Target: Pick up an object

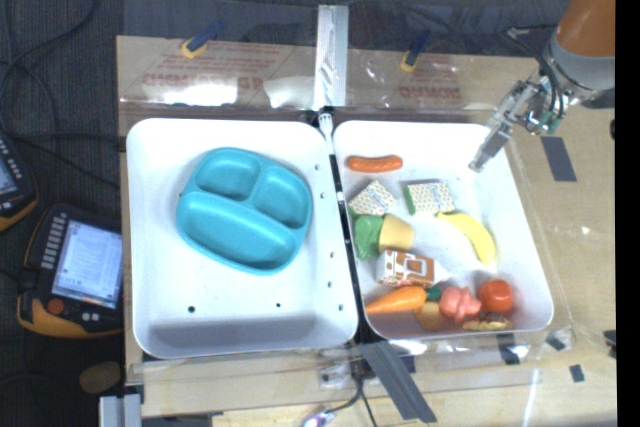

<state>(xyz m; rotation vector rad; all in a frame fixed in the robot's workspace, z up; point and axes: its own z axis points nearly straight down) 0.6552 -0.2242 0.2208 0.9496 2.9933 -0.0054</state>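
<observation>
The right bin [525, 215] holds toy food. A sausage [374, 163] lies at its back, with two patterned blocks [372, 198] [428, 196] in front of it. A banana [472, 235] and a green and yellow piece [383, 233] lie mid-bin. At the front are a small printed box [405, 267], a carrot [397, 299], a pink piece [458, 303] and a tomato [495, 295]. My gripper [482, 158] hangs over the bin's back right corner, tilted down to the left, apart from every item and nearest the right patterned block.
The left bin [150, 265] holds a blue divided plate [245, 207]. A ridge [338, 215] separates the two bins. Clear plastic sheeting [250, 80] lies behind them. A handheld pendant [70, 270] rests off the bench at the left.
</observation>
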